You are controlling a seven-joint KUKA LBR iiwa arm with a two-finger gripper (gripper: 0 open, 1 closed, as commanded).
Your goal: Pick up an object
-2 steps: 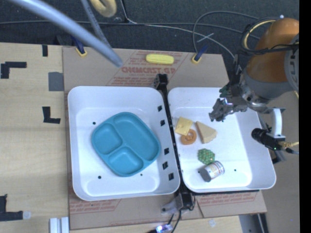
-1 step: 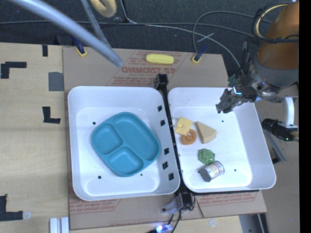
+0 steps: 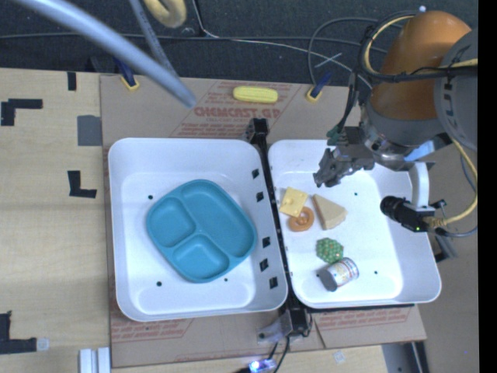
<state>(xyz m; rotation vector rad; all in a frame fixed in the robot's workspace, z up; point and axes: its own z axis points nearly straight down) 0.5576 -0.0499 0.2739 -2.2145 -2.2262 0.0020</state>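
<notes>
Gripper hangs over the back of the right bin, nothing between its fingers that I can see — open or clenched I cannot tell. I judge this the approach step: the cheese wedge lies just below it, touching the orange piece — next I need a clean descent onto one.

Glossy white plastic bins, matt blue plastic tray, brown cardboard underlay.
</notes>
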